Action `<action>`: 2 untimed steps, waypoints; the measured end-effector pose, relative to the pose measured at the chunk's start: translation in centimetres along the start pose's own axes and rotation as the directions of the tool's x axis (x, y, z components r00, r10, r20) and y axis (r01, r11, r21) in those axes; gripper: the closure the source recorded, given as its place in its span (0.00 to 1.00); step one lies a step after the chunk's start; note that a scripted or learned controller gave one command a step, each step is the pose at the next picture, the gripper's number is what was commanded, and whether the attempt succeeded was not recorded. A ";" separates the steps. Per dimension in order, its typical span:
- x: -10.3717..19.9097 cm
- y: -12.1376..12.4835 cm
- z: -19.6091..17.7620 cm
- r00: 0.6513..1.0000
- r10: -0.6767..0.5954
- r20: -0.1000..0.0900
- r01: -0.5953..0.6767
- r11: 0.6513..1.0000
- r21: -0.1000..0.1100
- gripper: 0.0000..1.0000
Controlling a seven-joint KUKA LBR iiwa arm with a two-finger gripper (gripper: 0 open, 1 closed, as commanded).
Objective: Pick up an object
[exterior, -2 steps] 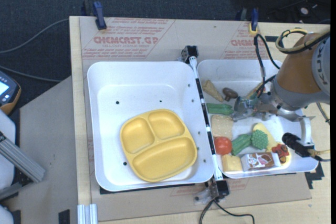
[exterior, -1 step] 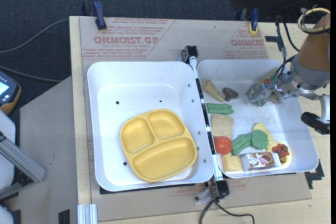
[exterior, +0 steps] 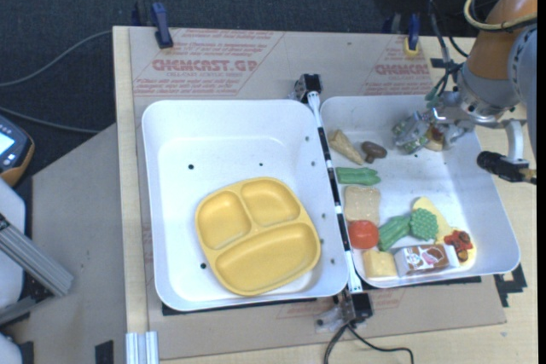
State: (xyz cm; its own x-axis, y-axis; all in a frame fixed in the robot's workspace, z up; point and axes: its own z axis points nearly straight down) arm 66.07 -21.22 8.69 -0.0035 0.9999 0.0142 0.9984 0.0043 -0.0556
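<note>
The right bin (exterior: 488, 199) holds several toy foods: a beige piece (exterior: 345, 147), a brown lump (exterior: 373, 151), a green pod (exterior: 357, 176), a bread slice (exterior: 363, 202), a red tomato (exterior: 363, 234), green vegetables (exterior: 409, 227) and a small printed box (exterior: 424, 257). My gripper (exterior: 420, 132) hangs low over the bin's far right corner, up and to the right of the brown lump. A small pale orange bit (exterior: 438, 140) shows right at the gripper. Whether it is held is unclear.
A yellow divided plate (exterior: 256, 234) lies in the left bin (exterior: 171, 141). The grey arm with its orange band (exterior: 499, 30) comes in over the right bin's far right rim. A black divider (exterior: 328, 175) runs between the bins.
</note>
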 end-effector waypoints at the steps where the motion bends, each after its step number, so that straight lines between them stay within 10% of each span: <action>1: -0.2 -0.5 -0.9 1.000 0.002 0.000 -0.002 1.000 0.011 1.00; 2: 4.1 -3.3 -2.0 1.000 0.002 0.012 -0.001 0.999 -0.053 1.00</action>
State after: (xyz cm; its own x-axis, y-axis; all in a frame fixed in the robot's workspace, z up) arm 62.85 -17.12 10.92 -0.0023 1.0000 0.0019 1.0000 0.0023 -0.0027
